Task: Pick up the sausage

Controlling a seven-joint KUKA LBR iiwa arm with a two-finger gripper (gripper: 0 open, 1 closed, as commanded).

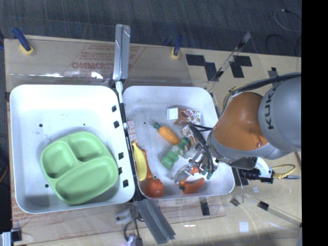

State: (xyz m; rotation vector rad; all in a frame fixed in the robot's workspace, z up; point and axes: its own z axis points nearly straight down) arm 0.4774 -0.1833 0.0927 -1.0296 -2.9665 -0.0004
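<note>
Camera view looks down on two white bins. Low in the right bin, the gripper sits over a reddish sausage near the bin's front edge; whether its fingers are spread or pinching cannot be told. Nearby lie a carrot, a green bottle, a banana and a tomato. A green divided plate rests in the left bin.

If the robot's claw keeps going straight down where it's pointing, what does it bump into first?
Probably the reddish sausage lying right under the gripper in the right bin, though depth is hard to judge from above.
</note>
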